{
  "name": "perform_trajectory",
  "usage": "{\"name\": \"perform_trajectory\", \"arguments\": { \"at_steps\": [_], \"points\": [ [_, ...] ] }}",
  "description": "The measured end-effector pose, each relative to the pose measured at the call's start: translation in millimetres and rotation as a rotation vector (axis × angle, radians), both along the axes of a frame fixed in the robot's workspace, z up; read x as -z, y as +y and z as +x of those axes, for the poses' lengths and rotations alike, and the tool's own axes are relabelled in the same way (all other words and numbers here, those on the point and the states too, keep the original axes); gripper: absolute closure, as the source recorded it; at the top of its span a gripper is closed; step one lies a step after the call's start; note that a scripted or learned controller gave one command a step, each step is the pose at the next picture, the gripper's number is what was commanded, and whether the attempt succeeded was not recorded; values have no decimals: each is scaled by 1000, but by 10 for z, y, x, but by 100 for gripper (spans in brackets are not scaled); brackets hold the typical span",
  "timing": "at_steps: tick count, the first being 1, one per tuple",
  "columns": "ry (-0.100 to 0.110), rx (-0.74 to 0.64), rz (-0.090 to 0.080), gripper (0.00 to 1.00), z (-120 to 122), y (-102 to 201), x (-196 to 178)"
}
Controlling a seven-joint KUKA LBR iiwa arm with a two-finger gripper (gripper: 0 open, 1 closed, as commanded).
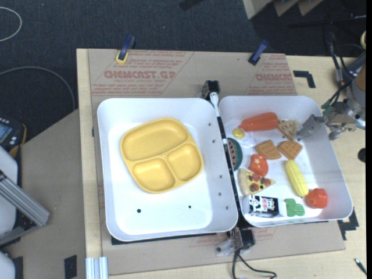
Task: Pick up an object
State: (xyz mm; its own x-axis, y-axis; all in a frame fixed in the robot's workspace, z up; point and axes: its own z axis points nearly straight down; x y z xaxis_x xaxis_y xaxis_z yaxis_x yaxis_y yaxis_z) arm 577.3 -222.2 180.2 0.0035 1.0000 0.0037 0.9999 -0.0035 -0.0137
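The right bin (334, 156) holds several toy foods: an orange carrot (260, 121), two brown crackers (268, 149) (290, 149), a yellow corn cob (296, 178), a red tomato (317, 198), a red strawberry-like piece (258, 165), a pizza slice (256, 182), a green piece (293, 207) and a black-and-white packet (263, 205). My gripper (321, 131) hangs over the bin's upper right part, just right of a tan waffle piece (288, 128). Its fingers are spread, with nothing between them.
The left bin (110, 173) carries a yellow divided plate (161, 154). A watermelon slice (233, 154) and a small yellow disc (238, 133) lie by the wall between the bins. Cables hang at the far right above the arm.
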Motion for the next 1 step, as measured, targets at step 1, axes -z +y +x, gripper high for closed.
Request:
{"name": "perform_trajectory", "arguments": {
  "at_steps": [1],
  "points": [
    [-14, -4, -4, 0, 36, 4, -78]
  ]
}}
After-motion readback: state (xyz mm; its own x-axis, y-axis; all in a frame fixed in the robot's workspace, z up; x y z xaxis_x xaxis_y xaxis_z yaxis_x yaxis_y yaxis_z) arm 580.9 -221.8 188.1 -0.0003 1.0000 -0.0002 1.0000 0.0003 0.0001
